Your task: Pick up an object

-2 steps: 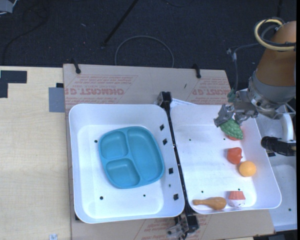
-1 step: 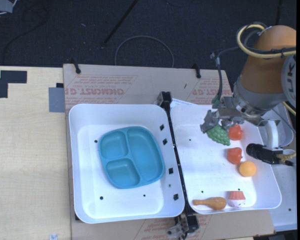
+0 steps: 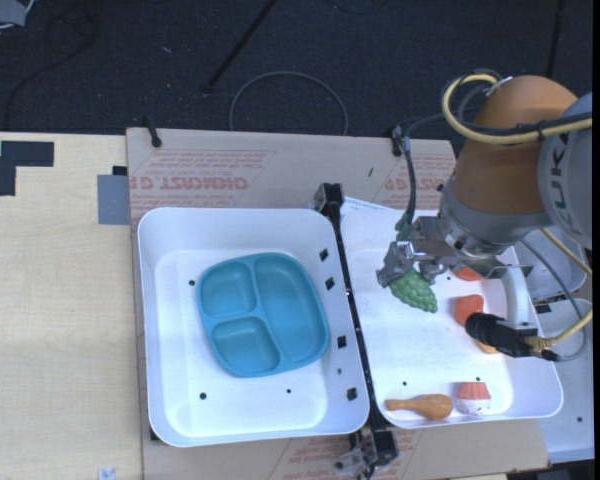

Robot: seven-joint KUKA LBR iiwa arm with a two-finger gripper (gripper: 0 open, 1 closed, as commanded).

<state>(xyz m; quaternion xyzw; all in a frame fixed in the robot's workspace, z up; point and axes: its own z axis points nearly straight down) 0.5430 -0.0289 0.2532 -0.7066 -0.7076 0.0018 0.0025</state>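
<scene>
Camera view: pincer (image 3: pixel 404 265) touches green grapes (image 3: pixel 416 291) just below; its spread cannot be told.

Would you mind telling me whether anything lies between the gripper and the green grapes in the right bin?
Nothing visible does. The gripper sits right at the upper left edge of the grapes, with no other object between them. The orange pieces lie off to the grapes' right, and the drumstick is near the bin's front edge.
</scene>
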